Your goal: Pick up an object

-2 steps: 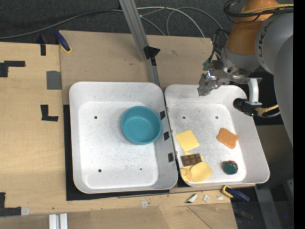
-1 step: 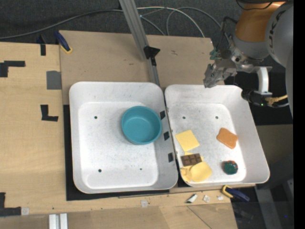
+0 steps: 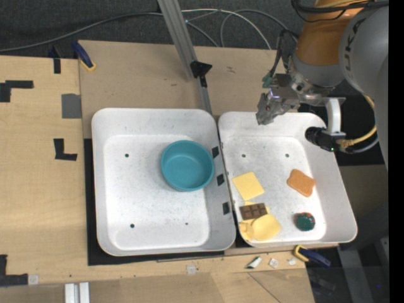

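I am looking down at a slant on two shallow white bins sitting side by side on a tan bench. The grey arm with its orange band is reaching in from the upper right, and its gripper [image 3: 269, 113] is hanging over the far rim of the right bin [image 3: 284, 145]. The gripper is looking dark and small from here, and I cannot tell how it is set; nothing is showing in its grasp.

The objects are lying well apart from the gripper, toward the near half of the right bin. A flat yellow square [image 3: 248, 185] is sitting left of centre. An orange block [image 3: 301, 182] is resting to its right. A brown chocolate-like piece [image 3: 253, 211] is touching a pale yellow lump [image 3: 263, 228] at the near left corner. A small dark green and red object [image 3: 305, 221] is sitting near the near right corner.

In the left bin [image 3: 120, 169], a teal bowl [image 3: 186, 165] is standing upright, right of centre.
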`<state>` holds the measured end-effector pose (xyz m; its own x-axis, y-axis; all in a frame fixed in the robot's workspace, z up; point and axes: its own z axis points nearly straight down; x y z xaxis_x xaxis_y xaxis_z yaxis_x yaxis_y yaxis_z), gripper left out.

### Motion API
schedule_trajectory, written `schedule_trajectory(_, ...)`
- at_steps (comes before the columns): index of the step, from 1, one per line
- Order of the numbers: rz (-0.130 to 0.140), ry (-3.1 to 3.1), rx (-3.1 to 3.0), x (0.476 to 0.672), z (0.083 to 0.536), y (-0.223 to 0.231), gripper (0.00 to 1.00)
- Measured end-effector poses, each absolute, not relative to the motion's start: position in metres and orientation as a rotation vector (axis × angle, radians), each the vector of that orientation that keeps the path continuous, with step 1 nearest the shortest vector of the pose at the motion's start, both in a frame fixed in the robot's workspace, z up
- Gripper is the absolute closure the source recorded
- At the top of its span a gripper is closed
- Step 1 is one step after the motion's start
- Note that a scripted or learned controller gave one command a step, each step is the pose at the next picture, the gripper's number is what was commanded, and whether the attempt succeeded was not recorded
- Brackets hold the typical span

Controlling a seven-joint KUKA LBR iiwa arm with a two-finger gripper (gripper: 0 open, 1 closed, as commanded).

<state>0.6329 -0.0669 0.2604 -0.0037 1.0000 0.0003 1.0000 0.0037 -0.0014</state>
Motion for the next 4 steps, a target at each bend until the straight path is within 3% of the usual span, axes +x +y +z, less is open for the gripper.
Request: schedule_trajectory(4,0.005,-2.225,-2.213,0.537,0.232,0.1,1.0)
